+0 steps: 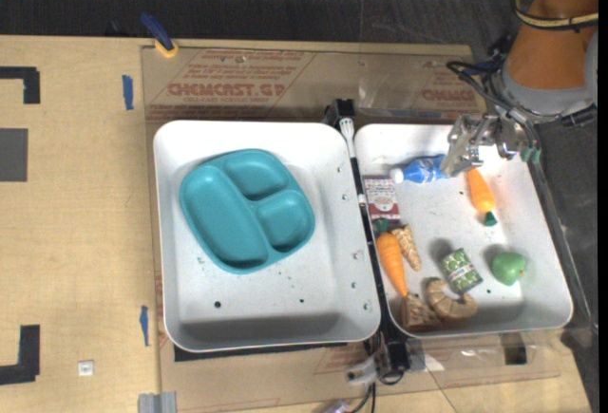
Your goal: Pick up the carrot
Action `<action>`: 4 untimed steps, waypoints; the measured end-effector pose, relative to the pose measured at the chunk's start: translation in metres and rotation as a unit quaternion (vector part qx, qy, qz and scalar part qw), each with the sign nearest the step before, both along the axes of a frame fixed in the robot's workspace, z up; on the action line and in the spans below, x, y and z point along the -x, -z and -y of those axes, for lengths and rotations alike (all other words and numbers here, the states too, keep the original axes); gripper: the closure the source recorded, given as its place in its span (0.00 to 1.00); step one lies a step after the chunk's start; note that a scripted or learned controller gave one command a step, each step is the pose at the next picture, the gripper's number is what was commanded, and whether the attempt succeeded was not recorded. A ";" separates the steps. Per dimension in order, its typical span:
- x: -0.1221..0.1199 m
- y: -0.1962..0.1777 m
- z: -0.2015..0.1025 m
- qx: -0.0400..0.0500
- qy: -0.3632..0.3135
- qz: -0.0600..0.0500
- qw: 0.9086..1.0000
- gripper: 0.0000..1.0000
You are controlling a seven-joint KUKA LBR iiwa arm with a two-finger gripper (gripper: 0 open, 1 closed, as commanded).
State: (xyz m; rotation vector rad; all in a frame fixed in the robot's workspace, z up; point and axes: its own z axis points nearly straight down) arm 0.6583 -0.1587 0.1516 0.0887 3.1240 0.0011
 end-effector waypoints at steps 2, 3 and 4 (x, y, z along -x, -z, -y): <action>0.058 0.056 0.025 0.002 -0.210 -0.003 0.978 0.00; 0.055 0.043 0.024 0.003 -0.209 0.003 0.978 1.00; 0.055 0.044 0.024 0.003 -0.209 0.003 0.978 0.00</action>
